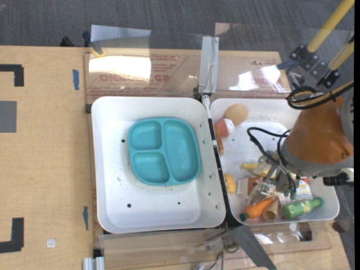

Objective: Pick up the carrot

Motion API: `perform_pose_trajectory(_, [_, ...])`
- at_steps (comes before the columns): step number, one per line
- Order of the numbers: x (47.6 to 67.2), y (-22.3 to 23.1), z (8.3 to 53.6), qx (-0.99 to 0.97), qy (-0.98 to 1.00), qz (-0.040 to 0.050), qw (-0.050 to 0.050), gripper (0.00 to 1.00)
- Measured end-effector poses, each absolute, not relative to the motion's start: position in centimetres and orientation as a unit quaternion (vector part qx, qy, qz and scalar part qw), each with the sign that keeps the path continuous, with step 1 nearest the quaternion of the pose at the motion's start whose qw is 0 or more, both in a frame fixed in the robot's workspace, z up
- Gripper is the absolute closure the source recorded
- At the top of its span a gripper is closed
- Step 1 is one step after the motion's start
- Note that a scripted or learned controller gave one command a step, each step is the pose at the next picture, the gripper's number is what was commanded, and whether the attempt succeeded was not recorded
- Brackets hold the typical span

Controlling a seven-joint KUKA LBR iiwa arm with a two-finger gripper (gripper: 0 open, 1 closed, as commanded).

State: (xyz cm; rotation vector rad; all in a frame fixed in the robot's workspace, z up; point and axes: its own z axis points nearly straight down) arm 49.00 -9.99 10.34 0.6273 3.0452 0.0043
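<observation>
The carrot (259, 208), orange with a green tip at its left end, lies near the front edge of the right bin (332, 210). My gripper (270, 180) reaches down from the orange-banded arm (318, 136) into the cluttered middle of that bin. It hovers just behind and above the carrot. Cables and nearby items hide its tip.
A green bottle (301, 207) lies right of the carrot, with a tan cup-like piece (272, 212) between them. A yellow corn piece (229, 181), a red item (223, 127) and a tan ball (236, 114) sit along the bin's left side. The left bin (107, 151) holds a teal divided plate (164, 151).
</observation>
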Motion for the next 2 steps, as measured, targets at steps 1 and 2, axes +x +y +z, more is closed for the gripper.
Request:
perform_pose_trajectory(1, [49.2, -11.6, 9.4, -0.082, 0.996, -0.0041, 0.021, 0.0])
perform_pose_trajectory(2, [55.0, -6.1, 18.7, -0.264, 0.964, -0.0005, 0.006, 0.0])
